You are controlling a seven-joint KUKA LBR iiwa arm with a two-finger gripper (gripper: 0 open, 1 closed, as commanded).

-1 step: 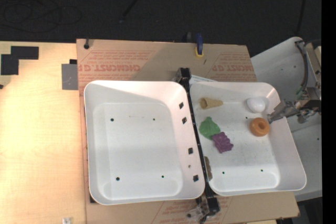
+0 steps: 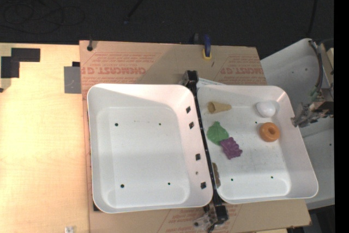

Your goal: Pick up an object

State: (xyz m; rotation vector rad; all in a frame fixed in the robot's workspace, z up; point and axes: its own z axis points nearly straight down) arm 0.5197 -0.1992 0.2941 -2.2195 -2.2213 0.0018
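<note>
The right bin holds several small objects. A tan cone lies on its side near the back left. Near the back right rests a white rounded piece. An orange ring lies just in front of it. A green lump sits at the bin's left, with a purple knobbly piece touching its front right side.
The left bin stands beside the right one, joined by a black clamp strip. Both rest on a cardboard sheet on the wooden bench. A grey metal fixture stands just off the right bin's right rim.
</note>
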